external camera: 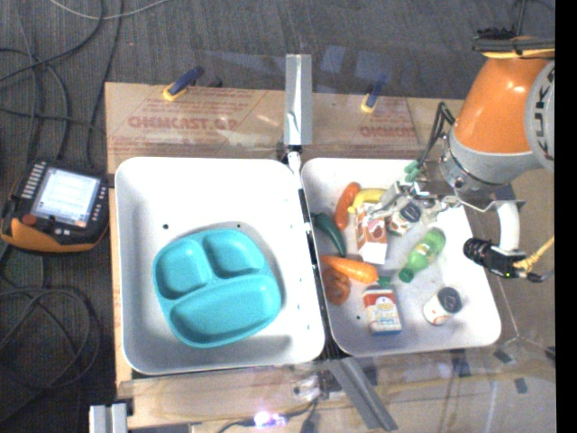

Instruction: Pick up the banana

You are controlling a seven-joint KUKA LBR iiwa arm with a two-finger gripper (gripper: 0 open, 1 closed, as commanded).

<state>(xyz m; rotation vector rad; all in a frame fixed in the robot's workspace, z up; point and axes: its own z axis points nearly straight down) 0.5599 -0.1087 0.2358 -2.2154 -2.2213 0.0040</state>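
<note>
The yellow banana (364, 197) lies at the back of the right bin (469, 332), partly covered by a small carton and by my gripper. My gripper (401, 204) hovers just right of the banana, over the bin's middle back, its metal fingers pointing left. I see nothing held between them, and their spacing is not readable from this slant.
The right bin also holds carrots (350, 267), an orange-red pepper (345, 201), a green cucumber (328, 233), a green bottle (422, 254), a red-capped carton (382, 308) and a small can (442, 305). A teal divided plate (216, 282) lies in the left bin (135, 188).
</note>
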